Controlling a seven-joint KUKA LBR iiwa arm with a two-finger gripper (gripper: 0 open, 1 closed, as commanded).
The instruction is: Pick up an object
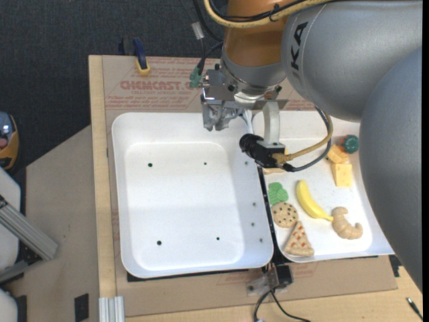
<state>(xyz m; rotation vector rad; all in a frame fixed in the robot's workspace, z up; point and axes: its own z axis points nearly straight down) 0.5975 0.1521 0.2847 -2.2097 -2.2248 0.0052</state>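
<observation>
Right bin (375, 247) holds banana (310, 201), cookie (285, 214), pizza slice (299, 241), croissant (346, 224).

A robotics lab: bench board (167, 79), white bins (134, 133), cabling (201, 12), toy food (312, 203)

We see bright, even light; the shallow white left bin (181, 200) shows soft shading, the frame's upper right blurs.

Brown bench (107, 180), two white bins (181, 200) side by side
</observation>
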